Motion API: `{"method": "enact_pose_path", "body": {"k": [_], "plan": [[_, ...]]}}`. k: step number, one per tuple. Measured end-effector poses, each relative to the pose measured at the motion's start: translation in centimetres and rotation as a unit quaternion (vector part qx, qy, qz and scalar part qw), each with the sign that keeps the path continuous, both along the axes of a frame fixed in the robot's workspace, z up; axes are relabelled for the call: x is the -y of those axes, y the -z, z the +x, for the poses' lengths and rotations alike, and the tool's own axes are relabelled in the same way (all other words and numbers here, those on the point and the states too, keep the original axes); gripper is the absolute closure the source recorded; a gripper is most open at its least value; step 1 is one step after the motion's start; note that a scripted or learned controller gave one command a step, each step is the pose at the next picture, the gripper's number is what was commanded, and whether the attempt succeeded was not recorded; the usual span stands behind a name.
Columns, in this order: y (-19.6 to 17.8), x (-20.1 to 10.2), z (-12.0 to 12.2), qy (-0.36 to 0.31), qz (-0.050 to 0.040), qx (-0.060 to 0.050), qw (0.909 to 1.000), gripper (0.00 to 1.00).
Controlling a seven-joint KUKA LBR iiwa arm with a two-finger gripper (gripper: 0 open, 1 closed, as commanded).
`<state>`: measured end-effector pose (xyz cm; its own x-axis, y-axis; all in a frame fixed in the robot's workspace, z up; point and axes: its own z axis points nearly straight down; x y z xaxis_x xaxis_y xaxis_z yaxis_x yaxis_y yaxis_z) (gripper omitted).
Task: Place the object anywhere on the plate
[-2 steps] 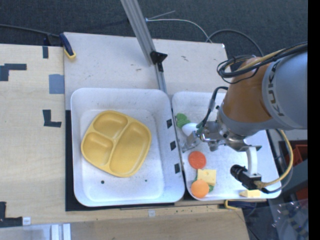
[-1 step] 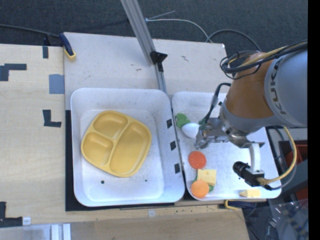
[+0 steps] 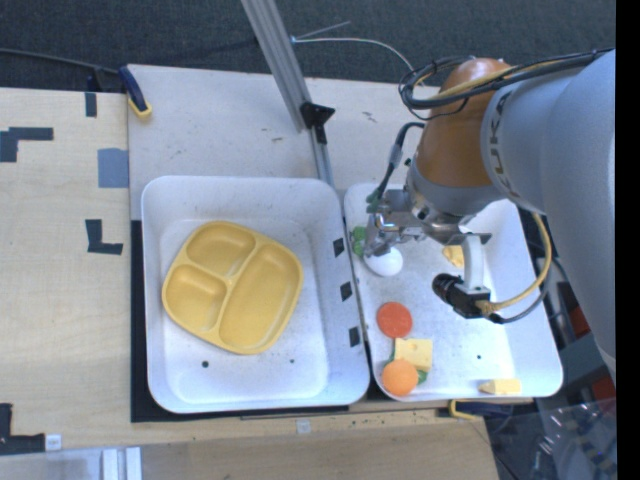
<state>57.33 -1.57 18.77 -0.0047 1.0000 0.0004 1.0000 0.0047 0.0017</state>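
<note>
A yellow plate (image 3: 232,285) with three compartments lies in the left bin (image 3: 175,373), turned at a slant, with nothing on it. In the right bin (image 3: 525,343), near its left wall, a small white rounded object (image 3: 385,263) rests on the floor. My gripper (image 3: 381,240) is down directly over it, its tip at the object's upper edge. The gripper body hides the top of the white object, so I cannot make out whether it is held.
Also in the right bin: a red-orange disc (image 3: 394,319), a yellow block (image 3: 414,352), an orange ball (image 3: 400,377), a yellow piece (image 3: 500,387) at the front, another yellow piece (image 3: 455,256) under the wrist and a green bit (image 3: 358,236). A metal post (image 3: 275,43) rises behind the bins.
</note>
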Motion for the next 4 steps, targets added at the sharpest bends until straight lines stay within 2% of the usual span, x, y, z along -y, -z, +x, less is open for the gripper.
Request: {"method": "enact_pose_path", "body": {"k": [1, 2, 3, 4], "plan": [[-1.0, 0.3, 5.3, 0.0, -0.0004, 0.0, 1.0, 1.0], [0.0, 4.7, -4.2, 0.005, -0.0011, -0.005, 1.0, 1.0], [0.0, -4.2, -1.2, -0.002, 0.0014, -0.001, 1.0, 1.0], [0.0, -5.1, -4.0, 0.002, -0.0004, -0.003, 1.0, 1.0]]}}
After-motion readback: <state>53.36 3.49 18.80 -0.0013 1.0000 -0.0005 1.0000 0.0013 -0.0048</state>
